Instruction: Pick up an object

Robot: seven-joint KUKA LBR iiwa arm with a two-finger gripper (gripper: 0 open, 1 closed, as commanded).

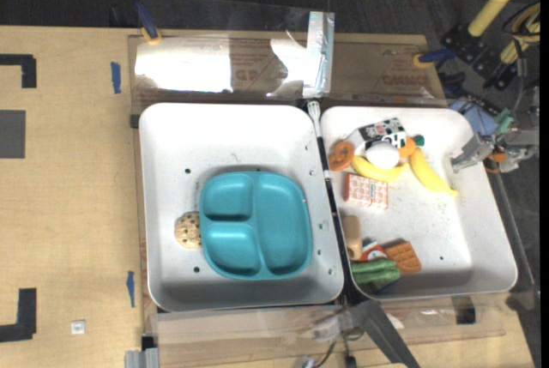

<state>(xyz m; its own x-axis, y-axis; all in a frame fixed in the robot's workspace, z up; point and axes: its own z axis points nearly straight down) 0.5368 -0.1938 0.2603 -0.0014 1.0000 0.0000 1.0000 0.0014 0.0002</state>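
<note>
Green toy [375, 272], then banana [429, 172] just left of claw [477, 153], grip state unclear.

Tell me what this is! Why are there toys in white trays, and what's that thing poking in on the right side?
This is one photo from a camera fixed above a bench, looking down at a slant. On the bench sit two shallow white bins. The left bin has a teal plate with three sections and a small cookie beside it. The right bin holds toy food: two bananas, an egg-like white thing, a small red-and-white packet and something green at the near edge. The thing at the right edge is the end of a robot arm, with its pincer over the right bin's rim. Its job is to pick something up. Nothing shows between its fingers right now.
</note>
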